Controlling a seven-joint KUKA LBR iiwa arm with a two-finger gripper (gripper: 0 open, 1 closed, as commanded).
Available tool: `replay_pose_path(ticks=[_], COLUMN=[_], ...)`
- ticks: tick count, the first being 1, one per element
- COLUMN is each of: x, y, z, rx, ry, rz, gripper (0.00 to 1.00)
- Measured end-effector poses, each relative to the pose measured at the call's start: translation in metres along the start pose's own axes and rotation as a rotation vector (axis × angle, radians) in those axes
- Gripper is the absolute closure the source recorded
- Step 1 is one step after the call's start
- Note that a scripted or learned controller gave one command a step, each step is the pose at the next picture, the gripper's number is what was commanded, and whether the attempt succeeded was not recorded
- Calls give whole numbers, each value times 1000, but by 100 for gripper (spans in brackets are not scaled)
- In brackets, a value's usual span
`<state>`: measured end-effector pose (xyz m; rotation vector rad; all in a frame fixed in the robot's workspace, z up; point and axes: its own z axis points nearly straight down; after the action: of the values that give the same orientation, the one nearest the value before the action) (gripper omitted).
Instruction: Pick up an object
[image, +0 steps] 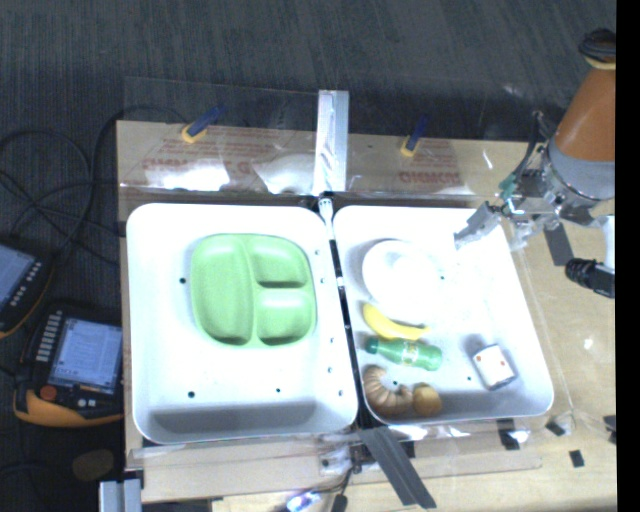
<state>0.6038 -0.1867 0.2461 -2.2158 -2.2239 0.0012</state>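
A: Where is the arm?

B: At the upper right of the frame. Its orange band sits near the top right corner, and the claw (497, 222) reaches toward the upper right edge of the right bin (530, 330). The claw hangs over the bin's rim area, grasping nothing that I can see. Whether it is released or clenched, I cannot tell; it is too small and blurred.

A: And the things to pick?

B: All in the right bin. A white plate (402, 273) lies in its upper left part. Just below it is a yellow banana (390, 323), and just below that a green bottle (405, 351) on its side. At the bin's lower left lies a brown pastry-like piece (398, 395). A small white box (494, 366) sits in the lower right part, well apart from the others.

A: The left bin?

B: The left bin (150, 330) holds a green divided tray (252, 289), lying flat in its upper middle. Both bins rest side by side on the desk (585, 340).
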Motion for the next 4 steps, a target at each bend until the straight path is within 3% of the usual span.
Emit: replay_pose_path(ticks=[1, 2, 3, 4], x=[0, 65, 57, 71], y=[0, -90, -59, -80], z=[0, 128, 80, 138], rx=[0, 2, -1, 1], ry=[0, 2, 0, 0], rz=[0, -166, -215, -206], gripper=[0, 0, 0, 0])
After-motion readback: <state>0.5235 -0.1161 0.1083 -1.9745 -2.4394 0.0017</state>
